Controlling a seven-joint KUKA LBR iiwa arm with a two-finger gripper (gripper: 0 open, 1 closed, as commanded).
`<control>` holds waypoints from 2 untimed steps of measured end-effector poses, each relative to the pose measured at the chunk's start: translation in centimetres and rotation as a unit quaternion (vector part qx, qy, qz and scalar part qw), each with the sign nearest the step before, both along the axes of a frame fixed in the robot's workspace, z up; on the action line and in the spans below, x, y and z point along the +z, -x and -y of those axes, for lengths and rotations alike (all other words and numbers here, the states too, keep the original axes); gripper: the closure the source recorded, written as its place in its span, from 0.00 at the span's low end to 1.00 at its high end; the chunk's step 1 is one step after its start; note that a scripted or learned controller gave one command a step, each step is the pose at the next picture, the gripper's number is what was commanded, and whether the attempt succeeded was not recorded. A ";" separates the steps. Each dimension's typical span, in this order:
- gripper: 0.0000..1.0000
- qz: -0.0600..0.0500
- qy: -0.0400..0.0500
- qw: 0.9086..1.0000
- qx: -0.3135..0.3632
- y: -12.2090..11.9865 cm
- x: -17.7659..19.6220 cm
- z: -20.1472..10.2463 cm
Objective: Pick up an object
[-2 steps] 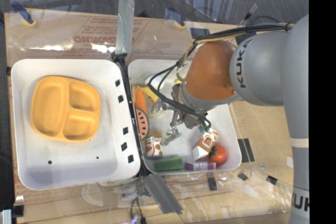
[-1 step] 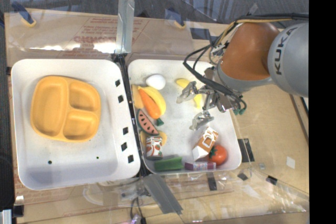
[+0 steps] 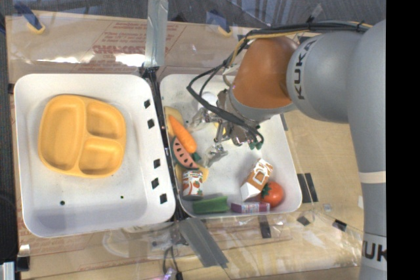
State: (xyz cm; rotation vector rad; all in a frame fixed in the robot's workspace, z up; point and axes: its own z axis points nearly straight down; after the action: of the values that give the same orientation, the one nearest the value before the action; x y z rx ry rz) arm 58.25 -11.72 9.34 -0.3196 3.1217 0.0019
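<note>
One yellow tray (image 3: 82,134), one carrot (image 3: 183,137), one tomato (image 3: 273,194), one carton (image 3: 256,180); jaws' state unclear.

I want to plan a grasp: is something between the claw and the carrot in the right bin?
Nothing visible does. The claw hangs over bare bin floor, and the carrot lies just to its left against the bin wall.

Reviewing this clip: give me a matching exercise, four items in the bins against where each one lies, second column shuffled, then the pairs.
Items:
1. yellow divided tray
2. carrot
3. tomato
4. green block

Places:
A. right bin, near its left wall
B. right bin, bottom right corner
C. left bin
D. right bin, along the bottom wall

Pairs: 1-C, 2-A, 3-B, 4-D
</note>
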 end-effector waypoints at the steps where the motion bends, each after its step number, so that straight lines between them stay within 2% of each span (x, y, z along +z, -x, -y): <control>1: 1.00 0.001 0.001 1.000 0.003 -0.1 1.1 0.0; 2: 1.00 0.007 0.002 1.000 -0.008 -3.2 16.3 -2.5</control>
State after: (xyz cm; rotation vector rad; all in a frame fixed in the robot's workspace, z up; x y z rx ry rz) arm 61.49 -9.24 25.65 -0.2922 3.1112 -0.0065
